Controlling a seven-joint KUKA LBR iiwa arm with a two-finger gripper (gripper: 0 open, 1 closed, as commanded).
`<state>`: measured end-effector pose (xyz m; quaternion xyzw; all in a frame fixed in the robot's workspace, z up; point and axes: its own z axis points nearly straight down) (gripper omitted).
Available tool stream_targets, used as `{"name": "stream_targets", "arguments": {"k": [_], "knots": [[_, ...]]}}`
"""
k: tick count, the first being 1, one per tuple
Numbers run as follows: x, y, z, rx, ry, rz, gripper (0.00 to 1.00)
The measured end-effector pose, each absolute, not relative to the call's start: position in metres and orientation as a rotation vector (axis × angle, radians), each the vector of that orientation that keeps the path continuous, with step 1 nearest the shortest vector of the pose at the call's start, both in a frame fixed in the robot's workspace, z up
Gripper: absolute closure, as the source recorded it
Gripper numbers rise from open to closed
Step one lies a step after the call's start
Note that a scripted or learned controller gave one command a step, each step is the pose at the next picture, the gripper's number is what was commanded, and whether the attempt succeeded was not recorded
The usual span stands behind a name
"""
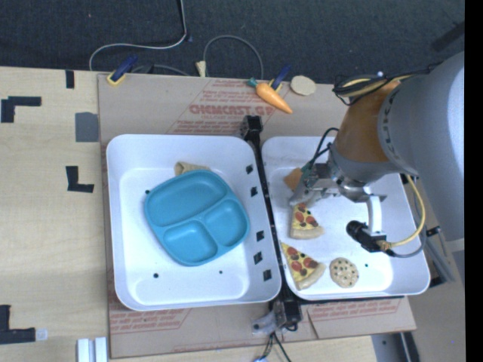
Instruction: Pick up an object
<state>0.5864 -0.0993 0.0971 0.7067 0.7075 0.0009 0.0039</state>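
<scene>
The gripper [306,194] sits low over the left part of the right bin [400,281], its metal fingers reaching toward the bin's left wall; from this angle the finger spacing cannot be made out, and nothing is visibly held between them. Directly below the fingertips lies a toy pizza slice [305,222], its upper tip touching or just under the gripper, which of the two cannot be settled. Just beside the gripper's upper left an orange-brown item [292,178] shows in part; the gripper body covers the rest and its kind is unclear. A second pizza slice [303,265] lies nearer the bin's front edge, with a chocolate-chip cookie [344,271] just to its right, the two apart. A black fitting with a yellow cable [367,236] hangs off the wrist over the bin's middle. The grey arm with its orange band [370,130] covers the bin's upper right and is cut off at the frame edge. The left bin [124,270] holds a blue divided plate [196,216], tilted slightly; a tan object [189,167] peeks out behind its far rim, mostly hidden. Beyond the bins, on the cardboard sheet [151,104], rest a toy carrot [273,97] and a pale round disc [303,86], near each other but apart.
</scene>
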Motion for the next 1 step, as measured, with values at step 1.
{"name": "stream_targets", "arguments": {"k": [1], "knots": [[0.5244, -0.0383, 0.1891, 2.216, 2.229, 0.005, 1.00]]}}
